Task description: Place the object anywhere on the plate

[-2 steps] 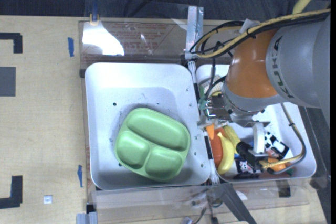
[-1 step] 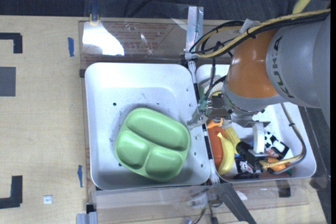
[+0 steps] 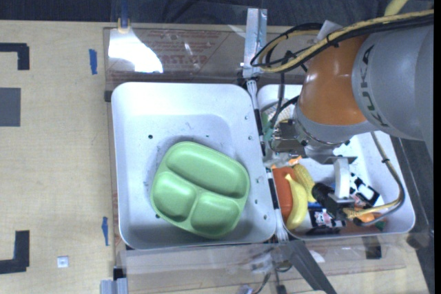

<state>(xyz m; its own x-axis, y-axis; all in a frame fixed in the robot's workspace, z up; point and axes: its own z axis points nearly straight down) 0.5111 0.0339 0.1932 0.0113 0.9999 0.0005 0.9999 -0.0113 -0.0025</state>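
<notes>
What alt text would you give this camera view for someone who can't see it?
A grey robot arm with an orange band reaches from the right over the right white bin, which holds a yellow banana and other items. The left bin holds a green three-compartment plate.

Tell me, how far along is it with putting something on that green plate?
Nothing looks done yet: the green divided plastic plate in the left white bin carries no object. In hand: the grey, orange-banded arm hangs over the right white bin, where a yellow banana lies. Left: grasping an object, carrying it over, setting it down.
</notes>
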